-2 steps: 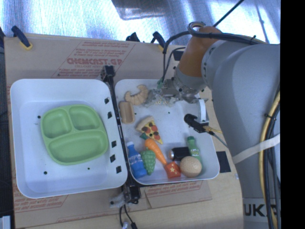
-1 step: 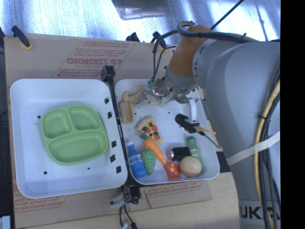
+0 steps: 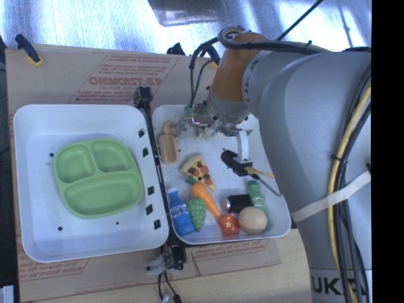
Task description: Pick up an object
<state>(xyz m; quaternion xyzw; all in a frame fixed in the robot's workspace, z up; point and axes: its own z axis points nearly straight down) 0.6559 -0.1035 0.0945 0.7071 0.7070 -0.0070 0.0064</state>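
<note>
Cardboard covers the counter under both bins. Low over the right bin, the hand nears the bread roll; its grip state I cannot tell. Crowded toys could deflect a grasp.

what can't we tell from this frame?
- Pincer: camera view, fingers merge with cables and wrist hardware; open or shut unclear, as is any hold.
- Right bin: its right side is covered by the arm.
- Dark item by the egg: too small to identify.
- Bottle: label blurred.
</note>
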